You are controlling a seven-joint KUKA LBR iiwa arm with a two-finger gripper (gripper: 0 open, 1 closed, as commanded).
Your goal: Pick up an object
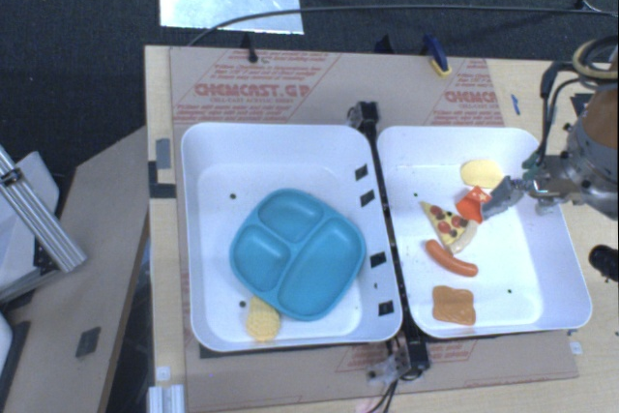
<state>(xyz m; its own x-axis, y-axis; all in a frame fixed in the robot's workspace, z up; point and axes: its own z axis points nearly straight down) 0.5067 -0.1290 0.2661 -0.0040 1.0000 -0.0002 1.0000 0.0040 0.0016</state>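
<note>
The right bin [553,278] holds several toy foods: a pale yellow piece [481,173], a pizza slice [448,223], a red-orange sausage [452,258], a brown-orange toast-like piece [453,305] and a small red-orange object [472,205]. My gripper [496,200] reaches in from the right, low over the bin. Its tip lies right against the red-orange object, just below the yellow piece. From this angle I cannot make out whether that object sits inside the gripper or only beside it.
In the left bin [195,237] lies a blue divided plate [298,252], with a yellow corn-like piece [262,318] at its front left edge. A black divider with clips [379,218] runs between the bins. Cables hang at the right, by the arm.
</note>
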